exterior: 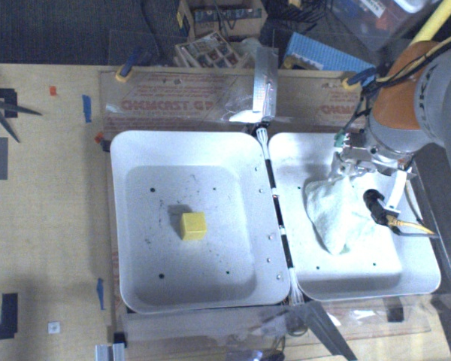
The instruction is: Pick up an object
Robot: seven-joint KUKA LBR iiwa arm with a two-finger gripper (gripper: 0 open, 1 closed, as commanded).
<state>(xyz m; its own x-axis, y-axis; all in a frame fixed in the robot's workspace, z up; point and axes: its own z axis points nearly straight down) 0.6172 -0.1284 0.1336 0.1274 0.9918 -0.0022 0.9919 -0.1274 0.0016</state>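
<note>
**binwatcher:** So what's it going for? I see a white crumpled cloth (338,215) lying in the right bin (417,277), roughly mid-bin, bunched toward the far edge, long axis running from the far edge toward the near one.

**kuka_fan:** Yeah, that's my guess for the target. The hand (353,164) sits right at the cloth's far end, at or just above it, so the cloth stretches away from the hand toward the desk's near edge. Can't tell if it's open or has hold of anything, since the wrist hides that.

**binwatcher:** And the yellow block (194,226)?

**kuka_fan:** Middle of the left bin (128,156), well apart from the hand. The cloth is far closer.
</note>
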